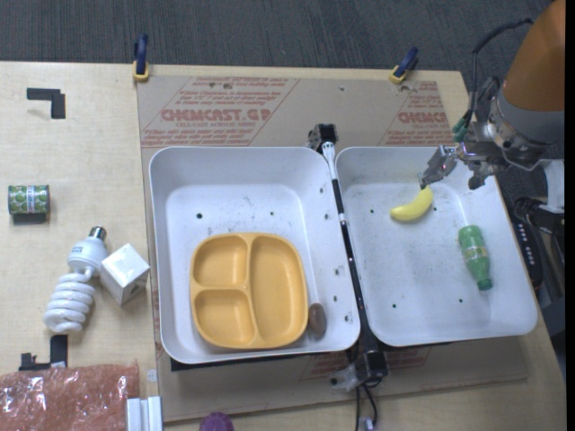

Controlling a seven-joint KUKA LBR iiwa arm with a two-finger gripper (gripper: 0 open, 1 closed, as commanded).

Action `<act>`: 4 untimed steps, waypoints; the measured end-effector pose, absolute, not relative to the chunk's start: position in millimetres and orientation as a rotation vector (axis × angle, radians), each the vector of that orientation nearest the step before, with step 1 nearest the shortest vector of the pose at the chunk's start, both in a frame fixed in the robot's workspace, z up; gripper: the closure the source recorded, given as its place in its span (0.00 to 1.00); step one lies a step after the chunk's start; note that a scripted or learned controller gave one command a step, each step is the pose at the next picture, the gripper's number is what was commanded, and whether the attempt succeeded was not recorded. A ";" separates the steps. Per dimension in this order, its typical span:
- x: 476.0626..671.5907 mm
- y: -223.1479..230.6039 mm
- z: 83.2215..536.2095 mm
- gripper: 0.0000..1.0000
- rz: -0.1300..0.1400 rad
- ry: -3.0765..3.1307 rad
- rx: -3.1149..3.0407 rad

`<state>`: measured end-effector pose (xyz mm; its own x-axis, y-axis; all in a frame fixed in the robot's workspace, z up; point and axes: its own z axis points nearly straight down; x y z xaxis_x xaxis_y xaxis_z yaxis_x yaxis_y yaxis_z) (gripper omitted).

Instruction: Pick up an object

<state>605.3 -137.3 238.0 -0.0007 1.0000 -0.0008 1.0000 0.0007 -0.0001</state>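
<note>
From the camera above the bench, I see my gripper [456, 167] over the far part of the right bin [503, 317], near its upper right corner. My arm [539, 70] comes in from the right, with the orange band above the grey wrist. My two fingers are spread apart, and there is nothing between them. One fingertip [435, 174] hangs just beside the upper end of the yellow banana [411, 207], but I cannot tell if it touches it.

The banana lies on the floor of the right bin, in the far half, tilted with one end toward my finger. In the same bin a green bottle [475, 255] lies on its side near the right wall, apart from the banana.

In the left bin [171, 205] lies a yellow plate [249, 289] with three compartments, and a small brown object [317, 320] rests just beside its right lower edge.

On the bench at the left of the bins I see a white spiral bulb [74, 287], a small white cube [125, 272] touching it or very near it, and a green can [28, 201] farther up. A reddish mesh bag [67, 398] lies at the lower left corner.
</note>
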 end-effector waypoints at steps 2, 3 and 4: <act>566.3 -124.3 111.2 1.00 0.001 2.216 2.224; 545.9 -221.9 112.3 1.00 0.002 2.220 2.220; 643.3 -170.4 93.1 1.00 0.000 2.223 2.218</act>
<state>643.3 -170.4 93.1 -0.0021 1.0000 -0.0011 1.0000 0.0021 0.0012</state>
